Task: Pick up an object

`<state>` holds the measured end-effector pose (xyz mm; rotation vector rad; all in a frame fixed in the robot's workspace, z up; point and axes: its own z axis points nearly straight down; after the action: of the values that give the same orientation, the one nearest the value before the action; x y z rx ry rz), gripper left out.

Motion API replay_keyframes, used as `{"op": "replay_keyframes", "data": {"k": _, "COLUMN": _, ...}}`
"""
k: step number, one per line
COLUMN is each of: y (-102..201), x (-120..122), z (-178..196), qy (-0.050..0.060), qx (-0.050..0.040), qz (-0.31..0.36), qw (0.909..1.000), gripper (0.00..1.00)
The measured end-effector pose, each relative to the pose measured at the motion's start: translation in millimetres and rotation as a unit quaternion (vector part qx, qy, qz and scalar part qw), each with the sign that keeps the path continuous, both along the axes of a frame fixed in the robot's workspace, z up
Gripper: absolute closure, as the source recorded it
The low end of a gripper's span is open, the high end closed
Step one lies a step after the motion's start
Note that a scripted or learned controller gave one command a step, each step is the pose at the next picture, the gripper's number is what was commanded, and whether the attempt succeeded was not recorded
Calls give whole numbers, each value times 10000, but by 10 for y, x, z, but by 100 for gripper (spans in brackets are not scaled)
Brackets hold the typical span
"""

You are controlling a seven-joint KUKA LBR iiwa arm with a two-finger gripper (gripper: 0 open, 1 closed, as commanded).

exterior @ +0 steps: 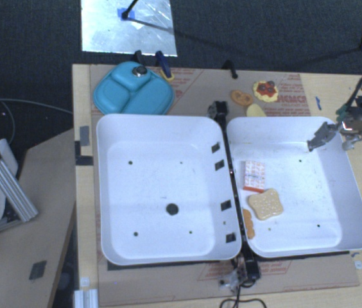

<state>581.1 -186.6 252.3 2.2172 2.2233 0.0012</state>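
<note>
Your hand hangs over the back right corner of the right-hand shallow white plastic bin, coming in from the right edge; whether it is wide or narrow you cannot tell, the tip is a small grey blur. Nothing is visibly held.

Candidates lie in that bin's left half, well apart from the hand: a small flat packet, white with a pink print, near the dividing wall; just in front of it a tan toast-shaped toy slice; and a small orange piece against the wall.

The left-hand white bin carries only a dark round spot.

Behind the bins, on the tabletop: a blue compartment tray and a few toy food bits. Likely out of play.

Pose: the arm sits low and slanted, wrist toward the right wall. Judgement: reach not begun; next move needs travel left and forward.
</note>
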Motion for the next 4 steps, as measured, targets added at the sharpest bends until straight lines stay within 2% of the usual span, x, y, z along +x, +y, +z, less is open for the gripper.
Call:
{"op": "replay_keyframes", "data": {"k": 1, "y": -208, "x": -663, "z": -1578, "qy": 62, "qx": 16, "qz": -30, "qw": 10000, "gripper": 0}}
{"op": "replay_keyframes", "data": {"k": 2, "y": -200, "x": -600, "z": -1393, "qy": -14, "qx": -5, "qz": -5, "qw": 10000, "gripper": 100}}
{"op": "replay_keyframes", "data": {"k": 3, "y": -187, "x": 369, "z": -1662, "qy": -48, "qx": -16, "qz": 28, "qw": 10000, "gripper": 100}}
{"op": "replay_keyframes", "data": {"k": 4, "y": 499, "x": -289, "z": -1631, "qy": -63, "qx": -18, "qz": 13, "qw": 10000, "gripper": 100}}
